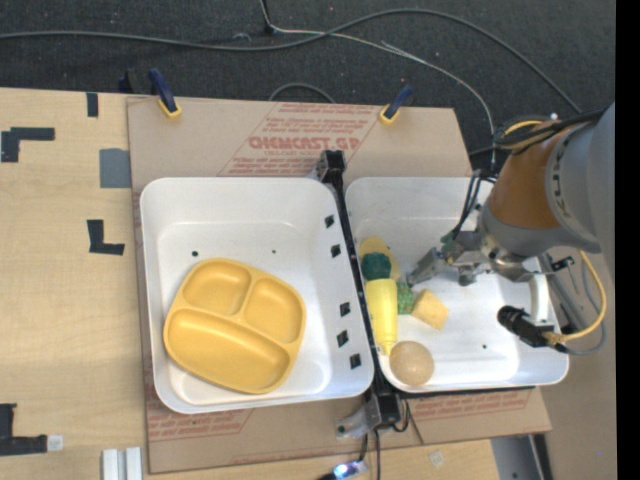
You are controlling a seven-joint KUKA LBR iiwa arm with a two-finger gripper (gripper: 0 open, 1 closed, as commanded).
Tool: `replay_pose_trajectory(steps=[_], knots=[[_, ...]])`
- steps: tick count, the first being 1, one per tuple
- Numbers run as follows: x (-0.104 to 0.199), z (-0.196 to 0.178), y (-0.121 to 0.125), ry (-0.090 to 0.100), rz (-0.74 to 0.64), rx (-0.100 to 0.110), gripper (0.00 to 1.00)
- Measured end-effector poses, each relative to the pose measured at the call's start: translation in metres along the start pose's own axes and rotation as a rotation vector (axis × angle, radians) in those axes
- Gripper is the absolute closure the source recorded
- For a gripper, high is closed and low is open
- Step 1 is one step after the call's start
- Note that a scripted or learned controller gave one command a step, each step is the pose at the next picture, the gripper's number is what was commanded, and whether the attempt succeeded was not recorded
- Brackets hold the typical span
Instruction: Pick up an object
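Red print on the cardboard sheet (300, 133) reads "CHEMCAST GP".

A yellow corn cob (381, 311) with a green end is laid lengthwise against the left wall of the right bin (520, 368); a pale yellow wedge (432, 310) is set just beside it; a round tan ball (411, 362) is seen near the front wall.

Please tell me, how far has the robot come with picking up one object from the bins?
Done: the arm has reached into the right bin, with its hand low beside the small items. In hand: nothing visibly held. Left: the grasp and the lift. The corn cob, cheese wedge and round beige piece lie on the bin floor; the yellow tray sits in the left bin.
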State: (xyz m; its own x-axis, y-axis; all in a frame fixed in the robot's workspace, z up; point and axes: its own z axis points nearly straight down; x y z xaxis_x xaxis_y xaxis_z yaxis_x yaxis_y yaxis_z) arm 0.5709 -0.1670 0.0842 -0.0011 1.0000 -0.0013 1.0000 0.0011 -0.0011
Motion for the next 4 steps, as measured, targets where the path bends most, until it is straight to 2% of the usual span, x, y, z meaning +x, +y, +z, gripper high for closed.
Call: replay_pose_trajectory(steps=[1,2,4], knots=[[0.0,-0.012,0.001,-0.003,0.0,-0.005,1.0],[0.006,-0.072,0.008,0.0,-0.001,-0.005,1.0],[0.009,-0.159,0.017,0.0,-0.001,-0.005,1.0]])
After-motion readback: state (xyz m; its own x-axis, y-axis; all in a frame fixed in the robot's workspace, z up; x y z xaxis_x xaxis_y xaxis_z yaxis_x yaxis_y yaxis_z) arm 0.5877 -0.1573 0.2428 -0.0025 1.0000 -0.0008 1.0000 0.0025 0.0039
